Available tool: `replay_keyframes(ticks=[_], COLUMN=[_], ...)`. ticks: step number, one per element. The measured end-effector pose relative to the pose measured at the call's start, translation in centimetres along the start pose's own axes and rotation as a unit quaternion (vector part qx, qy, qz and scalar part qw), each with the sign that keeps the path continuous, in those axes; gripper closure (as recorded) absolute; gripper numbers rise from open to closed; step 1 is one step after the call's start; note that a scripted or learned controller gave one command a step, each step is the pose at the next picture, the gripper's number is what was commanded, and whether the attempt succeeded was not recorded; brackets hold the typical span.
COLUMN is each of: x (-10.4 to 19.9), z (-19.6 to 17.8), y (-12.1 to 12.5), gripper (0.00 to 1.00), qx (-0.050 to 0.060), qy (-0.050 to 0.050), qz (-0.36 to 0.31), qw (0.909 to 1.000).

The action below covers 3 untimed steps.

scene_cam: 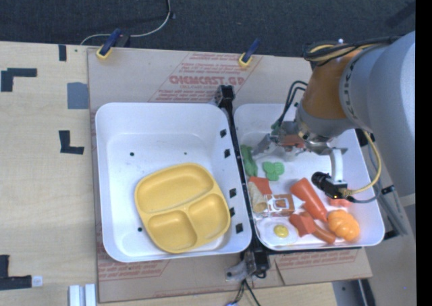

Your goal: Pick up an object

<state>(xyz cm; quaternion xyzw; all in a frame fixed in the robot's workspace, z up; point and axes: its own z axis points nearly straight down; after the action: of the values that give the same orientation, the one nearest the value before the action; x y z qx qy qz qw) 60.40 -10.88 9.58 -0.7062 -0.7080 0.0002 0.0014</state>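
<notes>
The right bin point(358, 163) holds several toy foods. A green pod point(248, 161) lies by its left wall, with a green leafy piece point(273, 169) beside it. Lower down are an orange carrot point(308, 192), a bread slice point(258, 194), a fried egg point(280, 232), red sausage pieces point(312, 227) and an orange fruit point(343, 225). My gripper point(283, 144) hangs low over the upper middle of this bin, just above and right of the leafy piece. The wrist hides its tips, and I see nothing held in it.
The left bin point(121, 129) contains a yellow divided plate point(182, 205). A black divider rail point(233, 163) runs between the bins. The arm's cables point(368, 176) loop over the right bin's right side. Two clamps point(108, 44) sit at the board's back edge.
</notes>
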Motion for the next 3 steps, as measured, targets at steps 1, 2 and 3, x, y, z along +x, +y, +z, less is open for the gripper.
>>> replay_keyframes(ticks=[1,2,3], x=[-4.0,-2.3,-2.3], z=[-1.2,1.0,-0.2], y=[-10.6,-11.7,-11.4], gripper=[0.00,0.00,1.00], qx=[0.003,-0.006,-0.010], qy=[-0.001,-0.004,-0.004], qz=[0.005,0.002,0.001], qw=[1.0000,1.0000,0.9999])
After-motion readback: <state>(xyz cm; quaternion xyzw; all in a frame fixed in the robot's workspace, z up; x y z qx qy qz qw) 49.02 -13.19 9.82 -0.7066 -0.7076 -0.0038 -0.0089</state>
